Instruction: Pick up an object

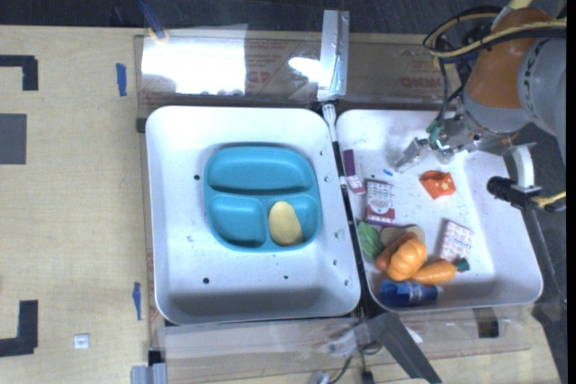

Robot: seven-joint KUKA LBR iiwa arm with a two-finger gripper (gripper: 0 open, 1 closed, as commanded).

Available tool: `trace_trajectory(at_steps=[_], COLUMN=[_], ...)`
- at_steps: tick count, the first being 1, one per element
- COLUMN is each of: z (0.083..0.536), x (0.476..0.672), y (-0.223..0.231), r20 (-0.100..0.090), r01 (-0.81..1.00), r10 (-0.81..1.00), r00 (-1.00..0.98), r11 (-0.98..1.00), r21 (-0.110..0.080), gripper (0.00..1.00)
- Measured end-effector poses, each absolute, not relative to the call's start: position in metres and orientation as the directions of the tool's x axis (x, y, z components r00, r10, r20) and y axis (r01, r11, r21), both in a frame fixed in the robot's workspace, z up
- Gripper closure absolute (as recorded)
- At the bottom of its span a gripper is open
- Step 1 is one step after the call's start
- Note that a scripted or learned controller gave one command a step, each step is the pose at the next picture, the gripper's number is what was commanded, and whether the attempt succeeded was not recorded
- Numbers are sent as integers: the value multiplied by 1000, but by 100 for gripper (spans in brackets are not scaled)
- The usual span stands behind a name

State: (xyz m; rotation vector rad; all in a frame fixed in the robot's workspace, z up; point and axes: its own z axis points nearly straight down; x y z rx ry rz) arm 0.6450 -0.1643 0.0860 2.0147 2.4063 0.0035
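My gripper (412, 154) hangs over the upper middle of the right bin (513, 238), above bare white floor, with the arm's orange band (499, 72) behind it to the right. A red packet (438, 183) lies just to the gripper's lower right. Two small printed packets (379, 200) (454, 239) lie further toward the front. At the bin's front sit an orange pepper-like toy (406, 258), a carrot (436, 272), a blue bottle (405, 292) and a green piece (368, 240). Nothing is seen hanging from the gripper.
The left bin (171, 220) holds a blue divided tray (256, 175) with a yellow lemon-shaped object (285, 222) in its lower right compartment. A clear plastic sheet (234, 58) stands behind the bins. Cables (459, 27) loop above the arm.
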Motion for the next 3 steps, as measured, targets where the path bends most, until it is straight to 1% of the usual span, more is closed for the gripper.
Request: trace_trajectory(at_steps=[1, 2, 3], z=[86, 99, 210], x=[601, 603, 619], y=[-188, -187, -103], r20=[-3, -5, -1], r01=[983, 983, 990], r10=[983, 983, 991], r00=[-183, -183, -137], r11=[183, 183, 137], r21=[2, 9, 12], gripper=[0, 100, 100])
